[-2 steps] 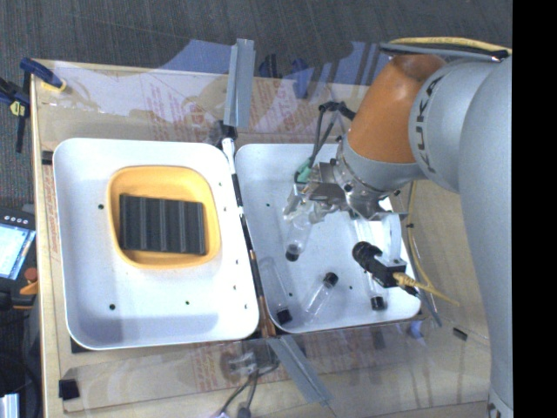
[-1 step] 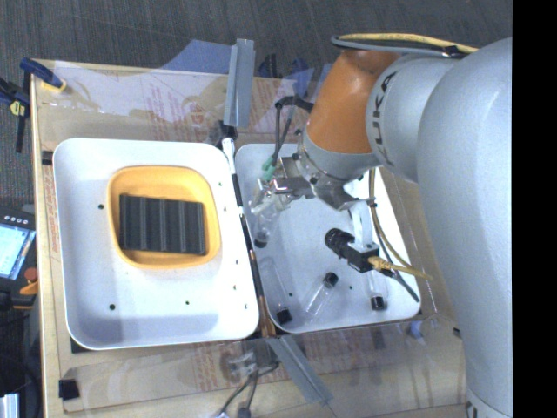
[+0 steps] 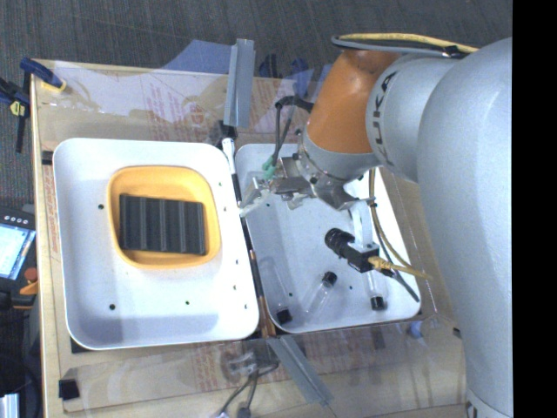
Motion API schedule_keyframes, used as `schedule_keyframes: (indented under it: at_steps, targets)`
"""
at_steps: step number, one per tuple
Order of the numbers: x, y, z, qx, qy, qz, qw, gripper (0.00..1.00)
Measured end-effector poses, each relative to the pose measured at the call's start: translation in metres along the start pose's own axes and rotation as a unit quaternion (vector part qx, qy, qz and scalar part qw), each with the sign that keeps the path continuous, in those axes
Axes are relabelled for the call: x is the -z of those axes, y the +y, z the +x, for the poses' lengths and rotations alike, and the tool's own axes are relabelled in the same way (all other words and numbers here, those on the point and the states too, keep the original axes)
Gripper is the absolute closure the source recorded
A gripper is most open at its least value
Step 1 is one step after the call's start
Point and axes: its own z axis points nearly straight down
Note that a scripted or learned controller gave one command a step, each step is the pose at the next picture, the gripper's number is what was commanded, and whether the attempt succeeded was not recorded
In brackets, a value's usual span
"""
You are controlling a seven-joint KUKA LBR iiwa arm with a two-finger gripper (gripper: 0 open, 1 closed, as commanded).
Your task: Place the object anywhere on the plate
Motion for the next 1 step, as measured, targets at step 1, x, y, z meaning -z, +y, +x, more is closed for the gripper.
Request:
schedule_keyframes:
  at_steps: [1]
  targets:
    - [-0.0042, 0.0123, 0.0702, 0.028, 0.000, 0.000, 0.9996, 0.00]
